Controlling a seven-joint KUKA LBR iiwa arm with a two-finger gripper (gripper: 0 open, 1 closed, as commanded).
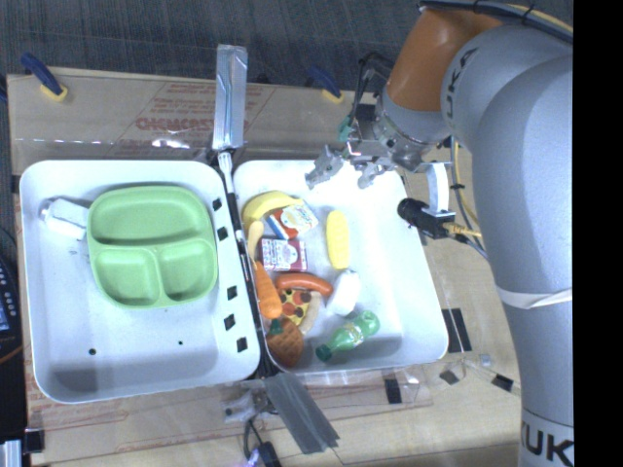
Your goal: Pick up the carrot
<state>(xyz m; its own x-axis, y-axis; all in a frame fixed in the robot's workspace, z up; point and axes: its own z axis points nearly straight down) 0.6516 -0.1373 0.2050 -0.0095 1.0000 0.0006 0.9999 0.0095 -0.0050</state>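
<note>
The carrot (265, 291) is a slim orange piece lying along the left wall of the right bin (414, 290), beside a pizza slice (298, 306) and under a small juice box (282, 254). My gripper (345, 171) hovers over the far edge of the right bin, above and to the right of the carrot, well apart from it. Its fingers (320, 171) are spread open with nothing between them.
The right bin also holds a banana (263, 204), a yellow corn-like piece (337, 238), a red sausage (304, 282), a white piece (343, 293), a green bottle (348, 334) and a brown waffle piece (285, 344). A green divided plate (153, 244) lies in the left bin (58, 358).
</note>
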